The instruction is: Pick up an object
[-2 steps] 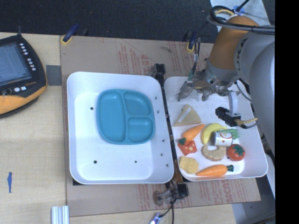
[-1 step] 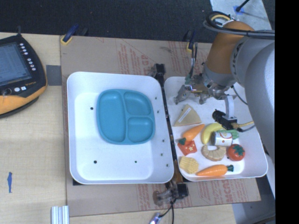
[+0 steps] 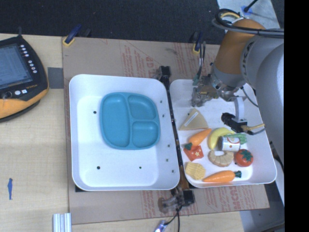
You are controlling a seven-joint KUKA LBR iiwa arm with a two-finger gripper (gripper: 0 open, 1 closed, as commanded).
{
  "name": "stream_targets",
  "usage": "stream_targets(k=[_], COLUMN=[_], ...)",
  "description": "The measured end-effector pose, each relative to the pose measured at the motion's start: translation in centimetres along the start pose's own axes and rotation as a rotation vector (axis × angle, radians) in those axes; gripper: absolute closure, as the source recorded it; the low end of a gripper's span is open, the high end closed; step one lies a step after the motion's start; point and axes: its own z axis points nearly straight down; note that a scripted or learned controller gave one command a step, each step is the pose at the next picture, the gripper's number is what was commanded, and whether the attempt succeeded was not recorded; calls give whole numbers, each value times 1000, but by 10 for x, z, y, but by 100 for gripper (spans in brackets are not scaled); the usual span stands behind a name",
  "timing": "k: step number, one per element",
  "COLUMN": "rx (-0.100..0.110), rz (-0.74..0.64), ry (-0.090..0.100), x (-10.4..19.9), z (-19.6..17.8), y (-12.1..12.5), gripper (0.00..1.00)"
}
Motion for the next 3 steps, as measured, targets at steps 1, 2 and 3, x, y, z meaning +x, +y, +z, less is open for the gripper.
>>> stream_targets(k=[1, 2, 3], rx=[0, 1, 2], rz=[0, -2, -3], ry=[0, 0, 0], x=[0, -1, -1], z=[0, -10, -10], y=[0, 0, 0], gripper=[0, 100, 0])
